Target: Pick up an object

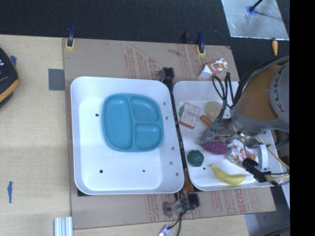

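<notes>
The right bin (pixel 197 90) holds several toy foods: a purple grape bunch (pixel 215 147), a dark green vegetable (pixel 195 158), a yellow banana (pixel 228 176), an orange carrot (pixel 206 121), a pale round piece (pixel 213 107), a green-and-red packet (pixel 189 115) and a red-and-white packet (pixel 237 154). My gripper (pixel 220 132) reaches down from the right into the middle of this bin, just above the grapes and beside the carrot. The arm's grey body and orange band (pixel 256 102) cover the bin's right part.
The left bin (pixel 83 132) holds a blue divided plate (pixel 133 122). A small orange-and-white carton (pixel 214 69) lies on the cardboard behind the right bin. Black cables (pixel 224 90) hang near the wrist. A yellow-and-black device (pixel 6 77) sits at the far left.
</notes>
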You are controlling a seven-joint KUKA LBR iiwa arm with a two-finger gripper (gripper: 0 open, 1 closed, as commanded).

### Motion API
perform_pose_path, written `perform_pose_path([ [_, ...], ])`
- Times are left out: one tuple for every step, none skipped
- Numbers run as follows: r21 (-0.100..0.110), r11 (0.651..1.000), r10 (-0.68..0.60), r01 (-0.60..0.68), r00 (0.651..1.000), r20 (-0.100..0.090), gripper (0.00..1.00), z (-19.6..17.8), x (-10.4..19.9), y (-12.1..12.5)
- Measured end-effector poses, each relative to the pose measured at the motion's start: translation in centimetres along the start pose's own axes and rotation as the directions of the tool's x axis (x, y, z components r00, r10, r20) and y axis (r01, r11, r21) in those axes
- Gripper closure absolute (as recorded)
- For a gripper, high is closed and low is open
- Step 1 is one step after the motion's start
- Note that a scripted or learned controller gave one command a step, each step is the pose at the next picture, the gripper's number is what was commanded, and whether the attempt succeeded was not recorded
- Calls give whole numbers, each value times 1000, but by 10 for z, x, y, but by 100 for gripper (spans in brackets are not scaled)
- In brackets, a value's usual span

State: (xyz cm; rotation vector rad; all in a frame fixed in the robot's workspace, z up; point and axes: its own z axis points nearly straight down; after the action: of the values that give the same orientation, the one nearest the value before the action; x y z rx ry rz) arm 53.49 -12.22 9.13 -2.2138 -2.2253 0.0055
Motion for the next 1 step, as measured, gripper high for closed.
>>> perform_pose_path([
  [1, 1000, -3, 3, 1000, 1, 100, -10, -1, 0],
])
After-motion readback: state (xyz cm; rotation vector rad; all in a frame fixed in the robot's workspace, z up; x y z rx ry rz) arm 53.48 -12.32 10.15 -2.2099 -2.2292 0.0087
